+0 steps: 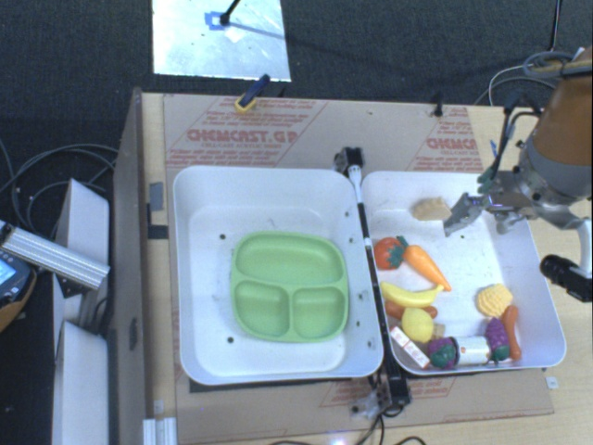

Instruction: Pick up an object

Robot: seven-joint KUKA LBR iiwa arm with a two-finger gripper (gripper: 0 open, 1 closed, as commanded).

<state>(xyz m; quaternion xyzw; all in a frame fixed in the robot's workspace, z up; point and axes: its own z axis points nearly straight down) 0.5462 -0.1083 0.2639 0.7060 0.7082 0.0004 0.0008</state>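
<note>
My gripper (483,218) hangs over the back of the right bin (547,290), open, with nothing between its fingers. A tan bread piece (429,209) lies just left of the left fingertip (460,217), apart from it. Further forward in the same bin lie a red tomato (386,253), an orange carrot (427,265), a banana (412,294), a lemon (418,324), a yellow corn cob (495,298), purple grapes (498,337) and a purple eggplant (442,350).
The left bin (199,248) holds a green divided plate (289,286). A black divider (363,239) runs between the bins. A white box (406,345) and a white tube (473,348) lie at the right bin's front edge. Cables run beside the arm at the right.
</note>
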